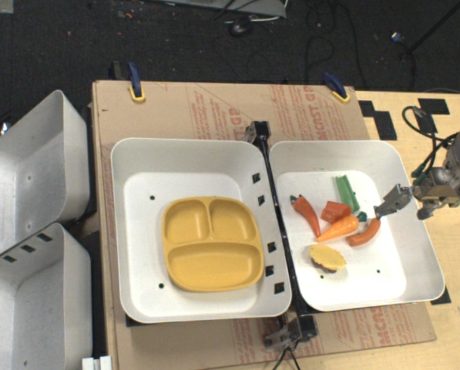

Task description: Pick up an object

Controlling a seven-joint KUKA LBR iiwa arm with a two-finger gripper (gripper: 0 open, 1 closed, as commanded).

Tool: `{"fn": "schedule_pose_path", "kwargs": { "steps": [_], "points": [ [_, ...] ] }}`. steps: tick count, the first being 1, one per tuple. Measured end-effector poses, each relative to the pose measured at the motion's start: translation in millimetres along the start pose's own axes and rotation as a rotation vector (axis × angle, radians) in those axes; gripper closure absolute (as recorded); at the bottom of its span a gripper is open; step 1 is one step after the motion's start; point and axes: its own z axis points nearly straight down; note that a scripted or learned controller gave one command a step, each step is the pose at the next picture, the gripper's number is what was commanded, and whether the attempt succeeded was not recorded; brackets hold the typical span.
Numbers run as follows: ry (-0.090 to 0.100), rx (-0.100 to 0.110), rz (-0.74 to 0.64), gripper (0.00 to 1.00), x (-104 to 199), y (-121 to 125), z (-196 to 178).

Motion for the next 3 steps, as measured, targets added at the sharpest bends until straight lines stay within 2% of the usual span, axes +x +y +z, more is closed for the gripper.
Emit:
{"fn": "schedule_pose_path", "kwargs": {
  "steps": [1, 2, 3],
  "points": [
    [-0.003, -0.011, -0.003, 0.00, 0, 2, -6],
    [-0.001, -0.006, -0.001, 0.00, 1, -1, 58],
    [0.000, -0.006, -0.001, 0.00, 5, -6, 103]
  ]
}}
